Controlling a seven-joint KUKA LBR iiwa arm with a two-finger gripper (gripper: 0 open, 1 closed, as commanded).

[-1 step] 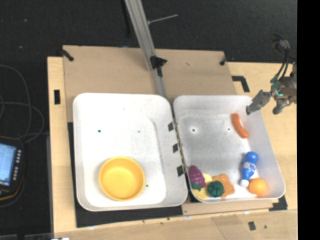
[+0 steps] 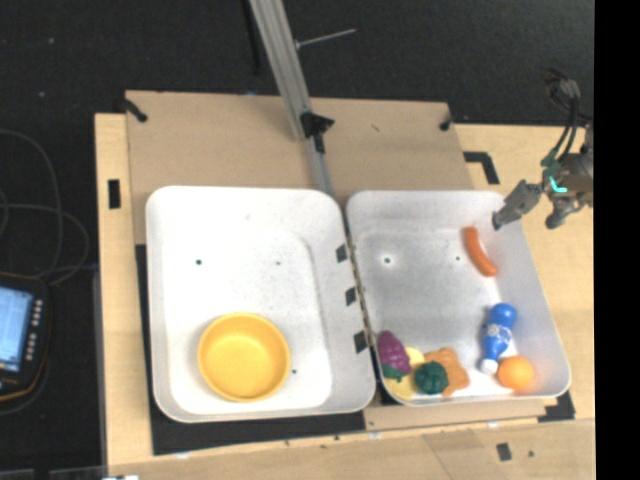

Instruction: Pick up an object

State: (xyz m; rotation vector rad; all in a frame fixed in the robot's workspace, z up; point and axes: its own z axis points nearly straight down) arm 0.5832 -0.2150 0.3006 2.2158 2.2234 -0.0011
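Camera view, nearest edge first: along the front wall of the right bin (image 2: 455,268) lies a cluster of small things. An orange ball (image 2: 516,373) sits in the front right corner, touching or just beside a blue and white bottle-shaped toy (image 2: 497,332) that stands a little behind it. To their left come an orange-brown piece (image 2: 449,366), a dark green lump (image 2: 431,377), something yellow (image 2: 398,387) partly under them, and a purple piece (image 2: 392,353) against the divider. In the left bin (image 2: 250,228) a yellow bowl (image 2: 243,356) rests near the front.

Farther back in the right bin, an orange sausage-shaped toy (image 2: 480,250) lies alone, well apart from the cluster.

Beyond it, over the far right corner of that bin, hangs the claw (image 2: 534,204); its two fingers look spread apart with nothing between them.

Judged from this, the task is at the approach step: no object is gripped yet. The sausage toy is the nearest candidate and stands free of neighbours, so the next move likely calls for shifting over it, aligning the fingers across its narrow width, and descending before closing. The crowded front cluster would be harder to take cleanly.
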